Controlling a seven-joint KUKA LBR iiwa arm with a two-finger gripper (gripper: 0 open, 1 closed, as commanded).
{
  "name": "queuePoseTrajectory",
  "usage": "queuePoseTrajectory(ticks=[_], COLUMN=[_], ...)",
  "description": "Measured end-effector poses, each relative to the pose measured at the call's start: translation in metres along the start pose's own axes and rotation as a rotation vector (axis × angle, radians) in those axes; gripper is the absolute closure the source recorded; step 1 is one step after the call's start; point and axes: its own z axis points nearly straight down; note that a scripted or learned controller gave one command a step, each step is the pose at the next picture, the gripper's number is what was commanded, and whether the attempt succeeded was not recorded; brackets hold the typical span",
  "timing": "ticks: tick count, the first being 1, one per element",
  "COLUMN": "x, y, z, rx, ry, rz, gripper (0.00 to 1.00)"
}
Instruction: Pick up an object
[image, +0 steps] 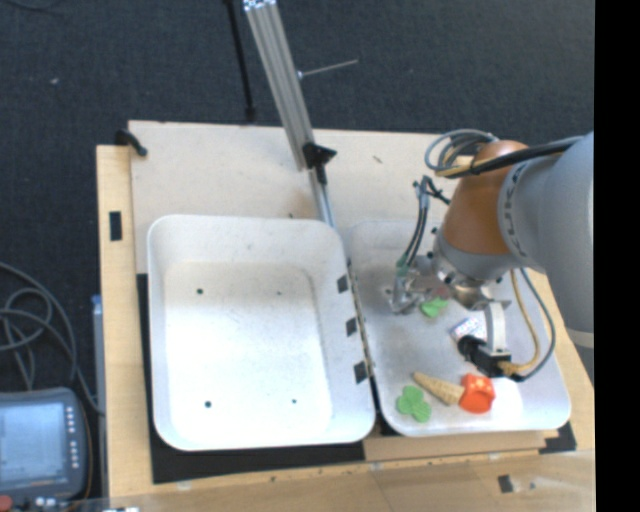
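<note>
My gripper (413, 297) hangs low over the upper middle of the right bin (390, 250), under the orange wrist band. A small green piece (433, 309) lies right beside its fingertips, touching or nearly so; I cannot tell whether it is between them. Near the bin's front edge lie a green clover-shaped toy (412, 403), a tan cone (436, 388) and an orange-red toy (477, 394).
The left bin (250, 330) stands beside the right one, sharing a middle rim. A slanted aluminium post (285, 85) rises behind the bins. The arm's grey body covers the right bin's far right side.
</note>
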Motion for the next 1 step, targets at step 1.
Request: queuePoseTrajectory(ticks=[1], x=[-0.0005], y=[0.0036], z=[-0.0648], rx=[-0.003], ry=[-0.001], rz=[-0.011], gripper=[1.0])
